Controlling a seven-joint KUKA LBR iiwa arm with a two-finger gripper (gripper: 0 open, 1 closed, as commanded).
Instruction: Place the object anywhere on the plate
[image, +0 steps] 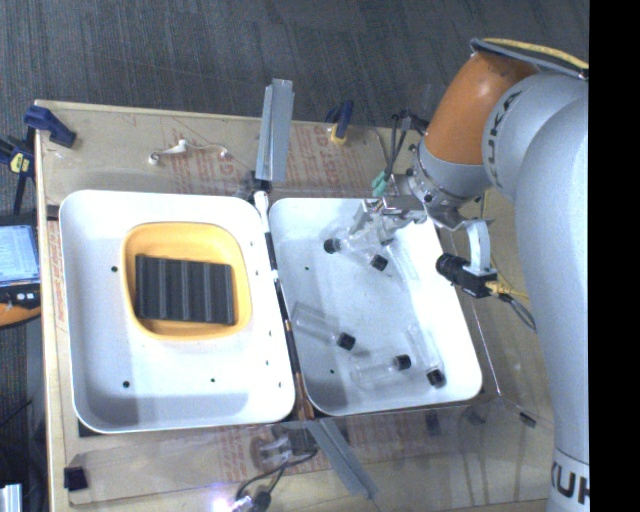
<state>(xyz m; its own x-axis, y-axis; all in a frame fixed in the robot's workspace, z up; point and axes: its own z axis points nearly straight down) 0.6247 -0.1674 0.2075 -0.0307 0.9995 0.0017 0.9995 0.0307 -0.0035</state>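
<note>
**Over the right bin, plate waiting on the left**

My gripper (385, 212) sits low over the far part of the shallow white right-hand bin (455, 385), right among the clear plastic vials with black caps. One vial (350, 237) lies just beside my tip, slanting toward the bin's far-left corner. Whether my jaws are apart or clamped on it I cannot tell; the clear plastic and the wrist cabling blur together there.

More vials lie scattered through the same bin: one near the left wall (322, 328), a loose group toward the near-right corner (400, 365).

The target, a yellow-rimmed plate with a dark ribbed centre (186, 283), rests in the left white bin (90, 400), well apart from me, across the two touching bin walls.

How I judge the step: settle the grip first. A smooth tube will likely roll or squirt out, so I should close across its body, not the cap, then lift straight up high enough to clear both walls before crossing left. Release low over the ribbed centre, where the grooves may stop it rolling.

The wooden desk (130, 135) carries blue clamps at its far edge (48, 122) and a grey metal bar (272, 130) above the seam between the bins. Dark carpet lies beyond.
</note>
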